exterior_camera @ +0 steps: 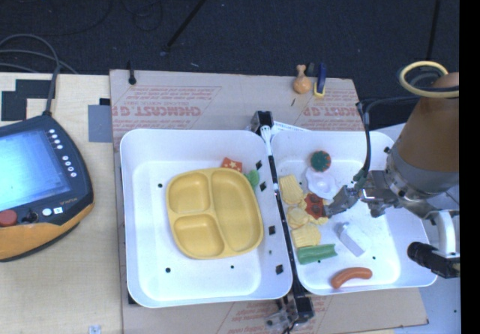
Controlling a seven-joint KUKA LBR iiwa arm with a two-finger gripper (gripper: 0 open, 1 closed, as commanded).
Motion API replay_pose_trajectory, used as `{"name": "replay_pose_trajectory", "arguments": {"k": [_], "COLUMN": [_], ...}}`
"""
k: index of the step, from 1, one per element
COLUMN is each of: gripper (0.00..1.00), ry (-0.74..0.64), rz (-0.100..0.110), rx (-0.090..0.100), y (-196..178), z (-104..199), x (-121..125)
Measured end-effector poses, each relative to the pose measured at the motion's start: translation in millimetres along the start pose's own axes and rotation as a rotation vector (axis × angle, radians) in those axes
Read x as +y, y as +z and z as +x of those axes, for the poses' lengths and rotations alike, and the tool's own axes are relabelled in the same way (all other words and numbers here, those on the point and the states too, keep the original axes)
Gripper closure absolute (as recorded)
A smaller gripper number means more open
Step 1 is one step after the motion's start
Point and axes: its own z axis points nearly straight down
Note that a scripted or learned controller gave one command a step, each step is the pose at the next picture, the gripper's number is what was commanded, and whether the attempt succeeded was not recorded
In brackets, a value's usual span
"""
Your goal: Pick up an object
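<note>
The gripper point(335, 203) hung low over the right bin point(390, 269), its dark fingers reaching toward a heap of small toys; whether they were spread or pressed together could not be told. At their tips lay a red piece point(315, 206) among pale yellow pieces point(298, 214), beside a green bar point(316, 252), a grey block point(349, 239) and an orange sausage point(351, 276). The left bin point(142, 250) held a yellow divided tray point(213, 213). The cardboard point(172, 103) beneath bore red print, upside down and not clearly readable.

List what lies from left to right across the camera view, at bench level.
Handheld control pendant → yellow divided tray in the left bin → green piece → orange sausage → arm's hand reaching in from the right.
</note>
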Motion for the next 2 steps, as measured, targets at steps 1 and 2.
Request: {"name": "replay_pose_trajectory", "arguments": {"k": [1, 2], "gripper": [1.0, 1.0], "ry": [0.002, -0.002], "rz": [0.003, 0.005], "rx": [0.001, 0.002], "y": [-9.5, 39.5], "z": [-0.8, 42.7], "x": [-0.1, -22.2]}}
